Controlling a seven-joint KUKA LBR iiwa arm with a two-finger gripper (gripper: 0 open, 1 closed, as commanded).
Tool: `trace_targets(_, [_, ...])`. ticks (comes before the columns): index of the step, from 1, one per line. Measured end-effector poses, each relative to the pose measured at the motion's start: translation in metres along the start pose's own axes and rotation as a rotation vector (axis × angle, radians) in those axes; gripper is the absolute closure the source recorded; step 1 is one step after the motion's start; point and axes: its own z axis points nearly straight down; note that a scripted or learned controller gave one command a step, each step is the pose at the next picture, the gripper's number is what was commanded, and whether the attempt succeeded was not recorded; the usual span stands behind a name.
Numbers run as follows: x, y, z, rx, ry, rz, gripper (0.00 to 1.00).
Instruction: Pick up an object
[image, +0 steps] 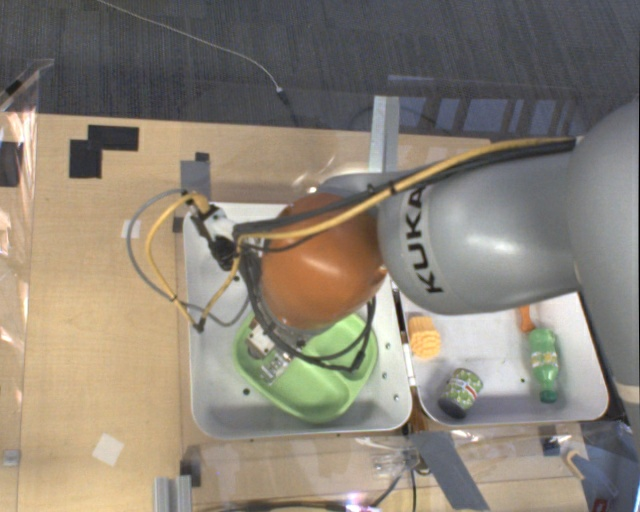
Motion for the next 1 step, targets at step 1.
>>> trace_targets(1, [-0.0022, -0.0291, 0.0017, -0.011, 0.006, 0.434, 1.0])
